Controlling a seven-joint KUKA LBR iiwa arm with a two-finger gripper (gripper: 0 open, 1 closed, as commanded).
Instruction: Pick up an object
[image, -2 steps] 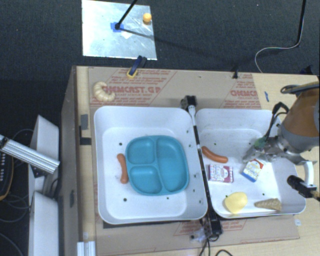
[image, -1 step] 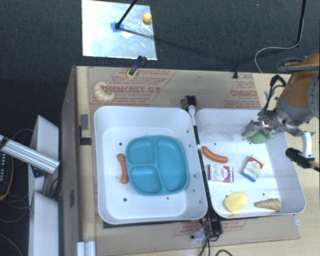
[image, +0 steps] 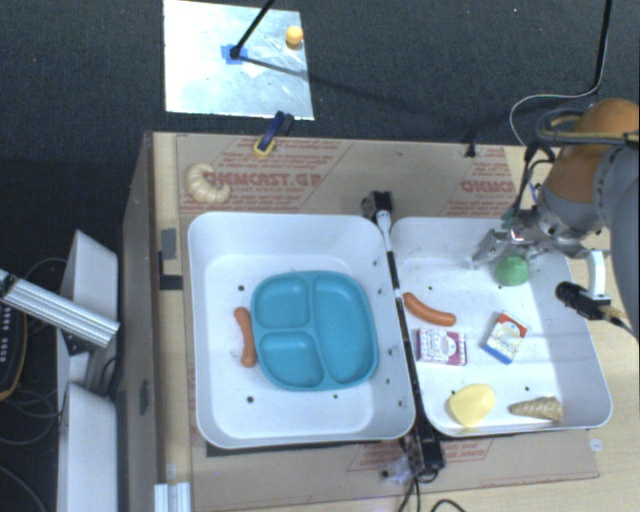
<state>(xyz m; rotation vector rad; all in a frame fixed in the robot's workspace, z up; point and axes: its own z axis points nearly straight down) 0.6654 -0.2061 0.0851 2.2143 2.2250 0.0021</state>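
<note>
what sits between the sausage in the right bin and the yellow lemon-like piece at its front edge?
The small maroon-and-white carton lies between the sausage and the yellow piece, as the camera view shows.

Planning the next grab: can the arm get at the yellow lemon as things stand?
Probably yes. The lemon lies bare in the right bin, nothing over it; the pincer sits above the same bin, by the green ball.

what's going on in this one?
The grey KUKA arm has its claw low over a small round green object near the back of the right white bin. That bin also holds an orange sausage, two small cartons, a yellow lemon-like piece and a tan cone. The left white bin holds a blue divided tray and another sausage.
</note>
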